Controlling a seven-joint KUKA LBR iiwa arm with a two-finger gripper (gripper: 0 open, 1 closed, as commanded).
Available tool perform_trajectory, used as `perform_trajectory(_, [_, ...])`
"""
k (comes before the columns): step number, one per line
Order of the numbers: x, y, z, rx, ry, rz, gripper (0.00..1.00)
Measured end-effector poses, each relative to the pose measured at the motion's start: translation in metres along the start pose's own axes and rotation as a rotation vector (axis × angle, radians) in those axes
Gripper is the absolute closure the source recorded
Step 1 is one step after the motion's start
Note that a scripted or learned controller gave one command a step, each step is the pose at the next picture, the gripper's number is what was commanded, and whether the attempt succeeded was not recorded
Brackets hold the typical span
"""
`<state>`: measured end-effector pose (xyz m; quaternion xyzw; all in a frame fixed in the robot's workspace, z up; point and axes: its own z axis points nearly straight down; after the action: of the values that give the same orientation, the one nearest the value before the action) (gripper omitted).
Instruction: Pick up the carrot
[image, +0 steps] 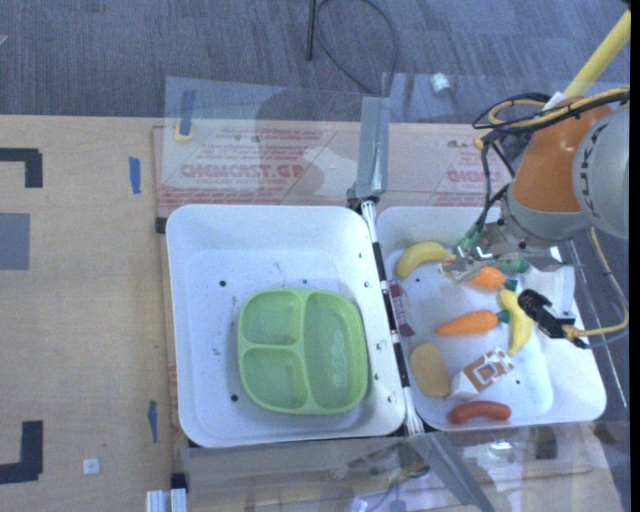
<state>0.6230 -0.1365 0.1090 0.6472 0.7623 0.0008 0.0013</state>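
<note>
camera view:
arm: reaching in from the right, orange band and grey wrist hanging over the upper part of the right bin (580, 395)
gripper (470, 262): sitting low at the back of the right bin; whether it is released or clenched — cannot tell, the wrist is covering the tip
carrot (467, 323): lying flat mid right bin, tapered end pointing left, green stub at its right end; apart from the gripper, nothing gripping it
second orange piece (488, 277): lying right under the wrist, just beside the gripper; could be another carrot, too hidden to say
banana (422, 257): lying at the back left of the right bin, just beside the gripper
yellow piece (516, 318): lying just beside the carrot's green end
sausage (479, 410): lying near the front wall, well apart from the carrot
tan slice (431, 369): lying in front of the carrot
left bin (200, 240): holding the green divided plate (301, 351), not involved
step in hand: judging approach, grasp not yet made
doing it well: centring over the carrot's thick middle, closing across its narrow width, not along its length
risk: crowding neighbours at the green end; descending nearer the body's centre is looking safer
</note>
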Motion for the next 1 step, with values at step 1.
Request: perform_trajectory(1, [0.0485, 0.0517, -0.0763, 0.000, -0.001, -0.021, 1.00])
